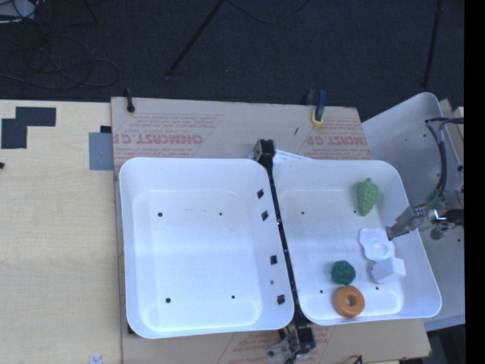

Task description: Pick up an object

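Gripper point(394, 232) sits at the right bin's point(318, 174) right edge, near the white thing point(373, 243), and I can't tell its state. Nothing's lifted yet from what I see: grapes point(367, 196), green ball point(342, 271) and orange ring point(348, 301) all on the floor.

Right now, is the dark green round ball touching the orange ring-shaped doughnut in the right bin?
Apart. In the camera view a thin strip of white bin floor shows between the dark green ball and the orange ring just below it.

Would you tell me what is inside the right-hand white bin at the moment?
The right bin holds a green bumpy piece, a dark green ball, an orange ring and white objects; anything beneath those is hidden.
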`<control>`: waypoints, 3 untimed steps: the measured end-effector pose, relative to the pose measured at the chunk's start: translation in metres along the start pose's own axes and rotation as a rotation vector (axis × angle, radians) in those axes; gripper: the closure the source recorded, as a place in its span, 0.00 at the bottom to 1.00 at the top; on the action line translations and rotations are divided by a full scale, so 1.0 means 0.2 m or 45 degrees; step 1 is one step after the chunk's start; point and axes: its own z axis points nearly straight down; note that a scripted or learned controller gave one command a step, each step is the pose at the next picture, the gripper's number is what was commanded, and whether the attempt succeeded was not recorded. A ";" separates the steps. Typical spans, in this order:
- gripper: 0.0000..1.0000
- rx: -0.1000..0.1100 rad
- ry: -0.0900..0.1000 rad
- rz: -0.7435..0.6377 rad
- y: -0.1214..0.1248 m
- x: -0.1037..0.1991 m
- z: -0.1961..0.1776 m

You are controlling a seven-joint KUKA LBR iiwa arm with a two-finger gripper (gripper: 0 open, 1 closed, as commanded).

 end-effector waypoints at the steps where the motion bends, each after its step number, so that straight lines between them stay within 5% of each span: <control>1: 0.00 0.011 0.004 0.000 -0.02 -0.04 0.52; 2: 0.00 -0.004 -0.002 0.001 -0.01 -0.01 1.00; 3: 0.00 -0.004 -0.003 0.001 -0.01 -0.14 0.83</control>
